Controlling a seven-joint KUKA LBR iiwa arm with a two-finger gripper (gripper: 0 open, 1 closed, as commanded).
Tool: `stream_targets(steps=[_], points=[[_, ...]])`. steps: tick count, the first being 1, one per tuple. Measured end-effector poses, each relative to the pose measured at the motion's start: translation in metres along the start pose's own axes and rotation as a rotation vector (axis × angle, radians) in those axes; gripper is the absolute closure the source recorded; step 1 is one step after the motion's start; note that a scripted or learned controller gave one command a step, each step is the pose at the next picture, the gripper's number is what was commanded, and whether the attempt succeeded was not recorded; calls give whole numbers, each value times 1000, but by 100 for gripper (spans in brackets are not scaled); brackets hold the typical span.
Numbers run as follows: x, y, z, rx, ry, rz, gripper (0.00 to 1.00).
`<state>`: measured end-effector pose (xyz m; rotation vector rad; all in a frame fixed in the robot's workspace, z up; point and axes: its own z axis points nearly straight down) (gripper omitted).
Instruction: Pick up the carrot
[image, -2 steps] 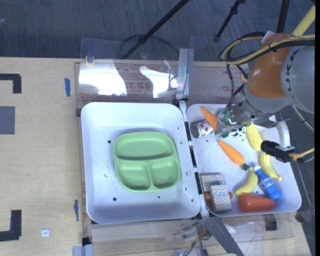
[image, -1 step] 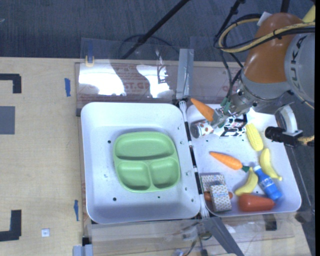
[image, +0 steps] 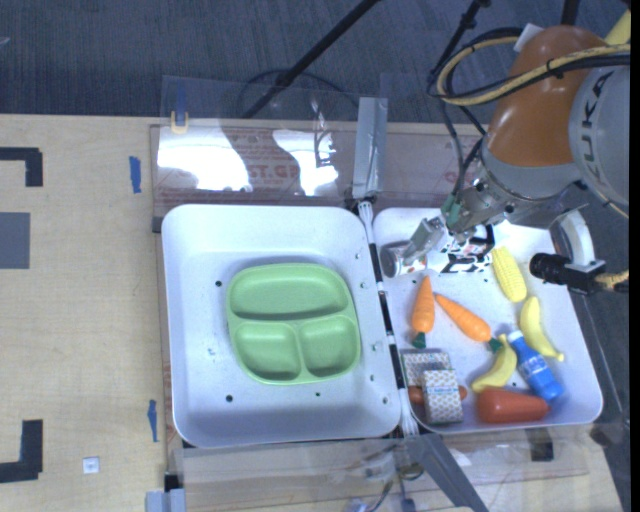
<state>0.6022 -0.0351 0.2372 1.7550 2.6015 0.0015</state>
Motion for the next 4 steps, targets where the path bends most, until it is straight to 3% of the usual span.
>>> stream_targets(steps=[1,2,3,4], points=[[-60,-36,67,2,2,-48,0],[-75,-70,150,-2,-1,-125,0],[-76,-69,139,-8,-4,-122,100],[-45,-31,17,-1,0,-189,100]])
